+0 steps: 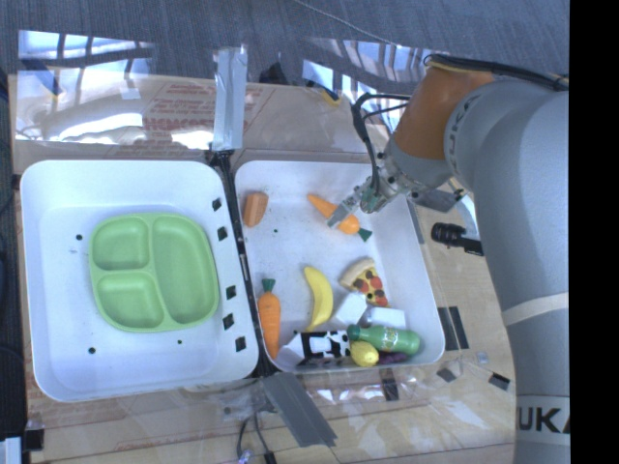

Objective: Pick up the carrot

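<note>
Two carrots lie in the right bin [290, 245]. A small orange carrot [323, 204] with a green top lies near the bin's far right, pointing up-left. My gripper [348, 215] is down right over the leafy end of this carrot, touching or nearly touching it, and hides its middle. A larger carrot [269, 319] with a green top lies along the bin's left wall near the front. The arm's orange band [430, 114] is above the bin's far right corner.
A short orange stub [254, 208] lies at the right bin's far left. A banana [319, 298], a pizza slice [364, 278], a green bottle [387, 339] and a yellow lemon [364, 354] crowd the front. The left bin [44, 211] holds a green divided plate [155, 271].
</note>
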